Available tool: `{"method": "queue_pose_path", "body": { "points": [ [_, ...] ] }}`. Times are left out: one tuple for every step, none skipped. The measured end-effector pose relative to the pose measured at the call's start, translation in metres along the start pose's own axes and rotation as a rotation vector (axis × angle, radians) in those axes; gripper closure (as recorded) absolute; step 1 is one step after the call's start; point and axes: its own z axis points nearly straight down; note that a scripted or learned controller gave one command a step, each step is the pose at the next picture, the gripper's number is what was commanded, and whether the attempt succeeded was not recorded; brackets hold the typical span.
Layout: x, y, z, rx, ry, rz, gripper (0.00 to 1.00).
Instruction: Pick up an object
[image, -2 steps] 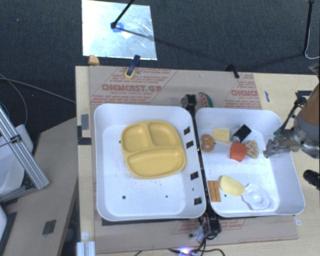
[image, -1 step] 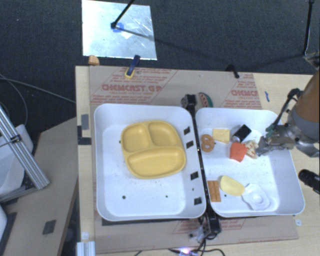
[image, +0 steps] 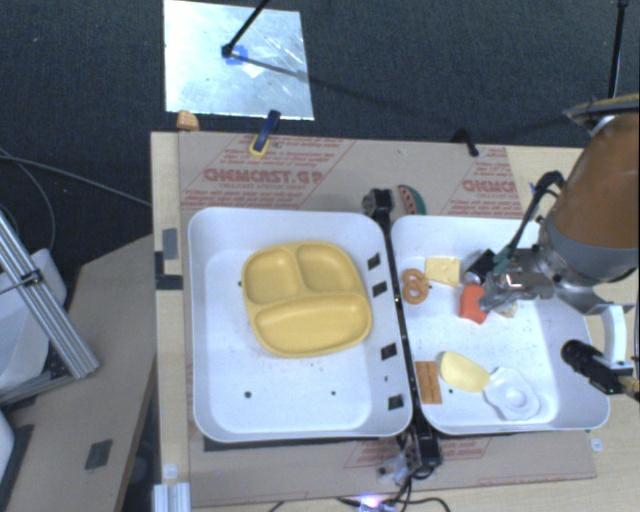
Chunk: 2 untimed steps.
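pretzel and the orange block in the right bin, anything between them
In the camera view the stretch between the pretzel and the orange block is bare white floor of the right bin. The pale yellow cheese-like square lies just above that line.

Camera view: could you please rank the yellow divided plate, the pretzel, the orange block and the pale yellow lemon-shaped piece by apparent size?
1. Yellow divided plate, by far the largest.
2. Pale yellow lemon-shaped piece.
3. Orange block and pretzel: these look alike, and the tool partly hides the block, so I won't rank them.

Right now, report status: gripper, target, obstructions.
Gripper low in right bin, at orange block. Grasp unconfirmed. Pretzel and yellow block close beside.
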Motion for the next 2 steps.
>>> {"method": "queue_pose_path", "body": {
  "points": [
    [0.067,0.002,0.01,0.002,0.001,-0.001,1.0],
    [0.133,-0.016,0.036,0.005,0.001,0.0,1.0]
  ]
}}
